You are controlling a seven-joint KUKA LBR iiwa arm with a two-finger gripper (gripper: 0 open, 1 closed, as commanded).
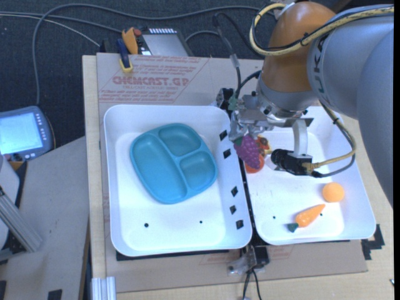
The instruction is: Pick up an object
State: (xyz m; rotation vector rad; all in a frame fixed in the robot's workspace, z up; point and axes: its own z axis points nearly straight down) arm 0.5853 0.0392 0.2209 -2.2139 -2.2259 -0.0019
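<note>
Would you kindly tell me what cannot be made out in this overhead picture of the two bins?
- Hand, camera view: its tip is covered by the robot's wrist, so any hold on the purple toy grape bunch is unclear.
- Small red-and-yellow item beside the grapes: mostly hidden by them, so it cannot be identified.
- Right white bin: its far side is hidden by the grey arm.
- Red print on the cardboard sheet: the smaller lines are too small to read.

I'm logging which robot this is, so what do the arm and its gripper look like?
The arm is thick, rounded and grey, with partly visible dark lettering on one link. A glossy orange band sits above the wrist, with a yellow cable looping beside it. The gripper is small and made of silvery metal.
</note>
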